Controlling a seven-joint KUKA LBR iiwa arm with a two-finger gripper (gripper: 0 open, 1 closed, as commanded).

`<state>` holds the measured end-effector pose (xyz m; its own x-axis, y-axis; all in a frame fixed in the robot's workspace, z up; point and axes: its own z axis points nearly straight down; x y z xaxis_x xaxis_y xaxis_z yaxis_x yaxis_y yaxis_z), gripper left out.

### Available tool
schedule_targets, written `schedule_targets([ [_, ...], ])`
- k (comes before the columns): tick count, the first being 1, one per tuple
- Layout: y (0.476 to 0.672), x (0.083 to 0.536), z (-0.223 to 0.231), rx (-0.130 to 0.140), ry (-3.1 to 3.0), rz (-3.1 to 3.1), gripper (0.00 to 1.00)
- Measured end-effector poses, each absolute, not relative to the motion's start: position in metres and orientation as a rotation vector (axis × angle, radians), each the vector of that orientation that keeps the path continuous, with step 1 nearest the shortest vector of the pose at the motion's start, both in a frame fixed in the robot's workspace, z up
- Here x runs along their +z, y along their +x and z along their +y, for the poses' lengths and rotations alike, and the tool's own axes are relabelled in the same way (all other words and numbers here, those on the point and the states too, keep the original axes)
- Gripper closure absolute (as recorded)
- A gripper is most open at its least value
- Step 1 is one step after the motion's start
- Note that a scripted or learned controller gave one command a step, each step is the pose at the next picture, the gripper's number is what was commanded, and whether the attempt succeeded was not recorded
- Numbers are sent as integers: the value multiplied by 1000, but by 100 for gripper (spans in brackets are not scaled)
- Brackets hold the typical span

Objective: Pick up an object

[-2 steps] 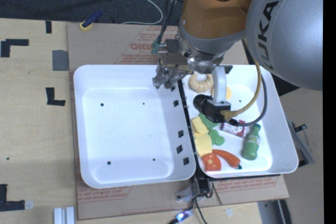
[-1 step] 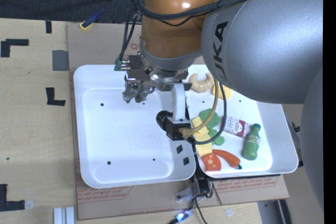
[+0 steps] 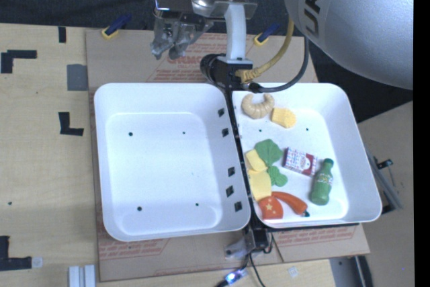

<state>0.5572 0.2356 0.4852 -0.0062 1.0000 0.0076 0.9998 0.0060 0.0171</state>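
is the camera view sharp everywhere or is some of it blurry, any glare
In the camera view the toys in the right bin, such as the green bottle, are fairly sharp; the arm close to the lens is soft and shiny with highlights; the claw is slightly blurred; the left bin looks evenly bright.

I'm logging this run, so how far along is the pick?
Nothing looks picked yet. The gripper hangs above the bench beyond the bins, with nothing visible between its jaws. The croissant, green bottle and other toys lie in the right bin. Reaching in, grasping and lifting remain.
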Motion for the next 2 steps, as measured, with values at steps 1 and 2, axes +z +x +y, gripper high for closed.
schedule_targets([
  [1, 605, 538, 225, 8, 2218, 2219, 100],
  [2, 565, 295, 201, -25, 2227, 2226, 100],
])
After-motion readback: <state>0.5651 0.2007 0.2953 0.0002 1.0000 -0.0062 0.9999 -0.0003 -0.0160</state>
